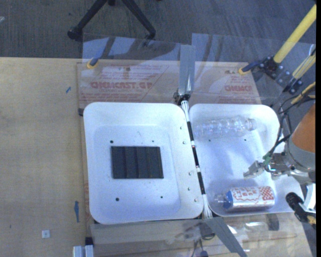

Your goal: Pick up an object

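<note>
In the right bin (235, 150) a clear plastic bottle (224, 127) lies on its side near the far wall. A bottle with a red and white label and a blue cap (247, 197) lies along the near wall. A dark grey ribbed rectangular block (137, 162) lies flat in the middle of the left bin (100, 125). My gripper (254, 169) hangs over the right side of the right bin, between the two bottles and just above the labelled one. I see nothing between its fingers.
The arm's orange band (306, 135) and cables (281, 140) sit over the right bin's right rim. Clear plastic walls with yellow clamps (93, 62) stand behind both bins. A tripod (113, 15) stands on the floor beyond the bench.
</note>
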Robot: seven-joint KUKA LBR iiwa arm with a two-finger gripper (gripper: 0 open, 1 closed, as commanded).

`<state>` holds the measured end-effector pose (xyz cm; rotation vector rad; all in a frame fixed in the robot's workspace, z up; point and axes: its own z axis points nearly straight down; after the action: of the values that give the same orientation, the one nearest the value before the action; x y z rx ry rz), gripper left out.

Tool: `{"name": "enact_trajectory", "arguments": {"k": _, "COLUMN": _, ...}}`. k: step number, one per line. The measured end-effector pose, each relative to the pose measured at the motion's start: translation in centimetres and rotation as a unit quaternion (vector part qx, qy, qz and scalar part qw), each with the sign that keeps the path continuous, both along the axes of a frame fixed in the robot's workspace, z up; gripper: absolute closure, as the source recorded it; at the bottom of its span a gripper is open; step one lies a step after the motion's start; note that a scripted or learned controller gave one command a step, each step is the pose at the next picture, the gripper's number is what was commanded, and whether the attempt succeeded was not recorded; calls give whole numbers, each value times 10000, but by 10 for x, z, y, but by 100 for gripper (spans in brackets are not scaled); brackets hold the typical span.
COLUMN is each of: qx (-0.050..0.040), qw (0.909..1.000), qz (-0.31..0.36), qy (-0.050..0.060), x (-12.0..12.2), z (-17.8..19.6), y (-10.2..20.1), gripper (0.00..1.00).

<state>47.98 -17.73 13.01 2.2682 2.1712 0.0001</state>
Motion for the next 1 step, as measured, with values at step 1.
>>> {"name": "enact_trajectory", "arguments": {"k": 1, "qx": -7, "qw": 10000, "qz": -91, "qy": -29, "x": 1, "z": -42, "y": 54, "gripper": 0}}
